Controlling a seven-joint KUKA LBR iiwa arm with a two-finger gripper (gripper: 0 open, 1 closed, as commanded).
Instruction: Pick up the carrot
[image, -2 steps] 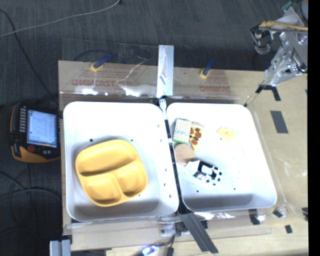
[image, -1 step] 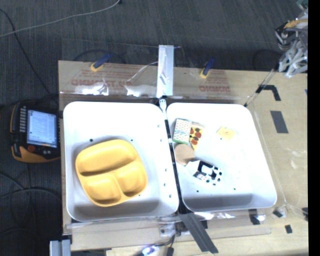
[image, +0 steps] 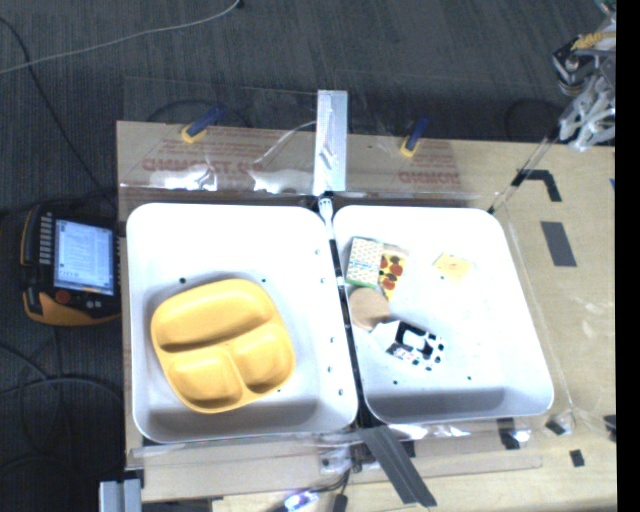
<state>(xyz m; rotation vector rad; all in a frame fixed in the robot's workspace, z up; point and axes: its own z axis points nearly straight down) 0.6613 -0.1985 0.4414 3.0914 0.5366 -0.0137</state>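
The carrot (image: 368, 306) is probably the tan lump against the right bin's (image: 520, 330) left wall, touching a patterned box (image: 372, 262). It looks light, stiff and smooth, so pinch across its middle. The gripper (image: 588, 100) hangs beyond the bench; I cannot tell how open it is.

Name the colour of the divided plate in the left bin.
Yellow; the divided plate shows best in the camera view.

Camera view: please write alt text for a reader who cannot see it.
Two white bins sit side by side on a bench: the left bin holds a yellow divided tray, and the right bin holds several small items near its left wall, including a patterned card. No carrot is clearly recognisable.
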